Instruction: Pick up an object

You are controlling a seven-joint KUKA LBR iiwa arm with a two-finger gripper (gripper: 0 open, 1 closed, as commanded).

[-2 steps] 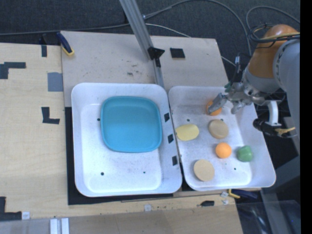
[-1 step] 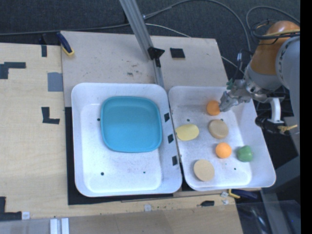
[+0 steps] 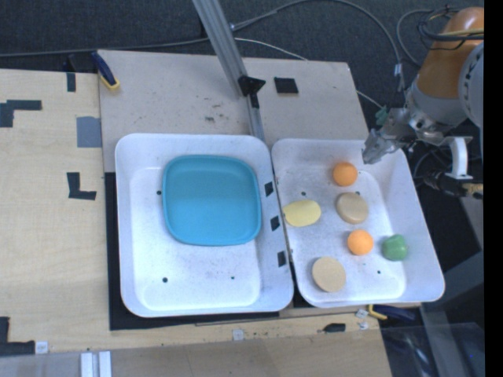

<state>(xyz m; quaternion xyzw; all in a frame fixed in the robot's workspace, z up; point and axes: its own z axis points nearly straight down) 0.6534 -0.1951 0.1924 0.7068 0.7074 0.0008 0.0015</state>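
The right bin (image 3: pixel 416 234) holds several small items: an orange ball (image 3: pixel 344 173), a tan oval piece (image 3: pixel 352 207), a yellow oval piece (image 3: pixel 302 213), a second orange ball (image 3: pixel 360 243), a green lump (image 3: pixel 394 247) and a tan round disc (image 3: pixel 328 274). My gripper (image 3: pixel 373 151) hangs over the bin's far right corner, just right of and above the upper orange ball. Nothing shows between its tips.
The left bin (image 3: pixel 134 234) carries a blue square plate (image 3: pixel 211 199). A slanted metal post (image 3: pixel 228 45) rises behind the bins. Cables trail at the upper right beside the arm (image 3: pixel 444 69). A yellow-blue tool (image 3: pixel 104 71) lies at the bench's far left corner.
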